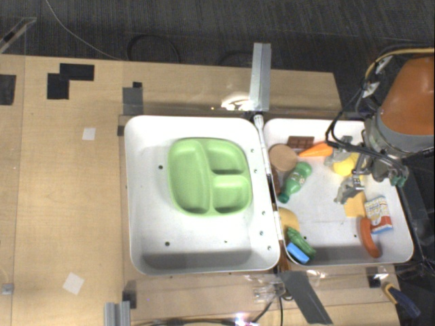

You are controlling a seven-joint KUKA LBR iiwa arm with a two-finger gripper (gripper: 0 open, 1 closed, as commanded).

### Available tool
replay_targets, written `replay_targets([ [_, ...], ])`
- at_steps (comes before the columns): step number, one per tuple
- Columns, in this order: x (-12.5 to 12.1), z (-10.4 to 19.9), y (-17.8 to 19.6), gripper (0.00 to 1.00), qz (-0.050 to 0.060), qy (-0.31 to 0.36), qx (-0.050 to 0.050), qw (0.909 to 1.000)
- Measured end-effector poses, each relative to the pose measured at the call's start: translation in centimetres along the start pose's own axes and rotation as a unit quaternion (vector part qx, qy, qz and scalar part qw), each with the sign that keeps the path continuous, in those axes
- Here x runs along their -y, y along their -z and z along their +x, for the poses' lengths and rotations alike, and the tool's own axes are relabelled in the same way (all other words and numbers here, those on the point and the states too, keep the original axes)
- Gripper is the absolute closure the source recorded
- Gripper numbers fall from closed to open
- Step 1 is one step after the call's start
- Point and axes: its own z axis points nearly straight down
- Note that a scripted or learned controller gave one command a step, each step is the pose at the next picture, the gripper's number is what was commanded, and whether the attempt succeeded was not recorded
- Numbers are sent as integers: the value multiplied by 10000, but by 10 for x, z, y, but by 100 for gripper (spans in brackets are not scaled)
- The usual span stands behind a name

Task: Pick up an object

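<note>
At the right edge of the frame the arm (pixel 408 107) shows a rounded orange band over a grey wrist section. Black cables (one with a yellowish stretch) loop along its upper left side. Below the grey part sits a dark metal gripper (pixel 350 185) of small grey and black pieces, with a greenish bit on its right.

A green divided tray (pixel 207 176) lies in the left white bin (pixel 146 250), a little toward its far side. The wooden bench (pixel 61 202) carries black patches (pixel 68 79) at its far left and small pale squares (pixel 73 283) nearer. A metal post (pixel 261 77) stands at the far end of the divide between the bins.
</note>
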Motion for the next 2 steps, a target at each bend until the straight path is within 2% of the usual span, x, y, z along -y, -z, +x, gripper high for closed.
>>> replay_targets([
  [1,36,-61,-100,0,6,-122,17,9999],
  [2,2,-45,-104,0,1,-419,25,9991],
])
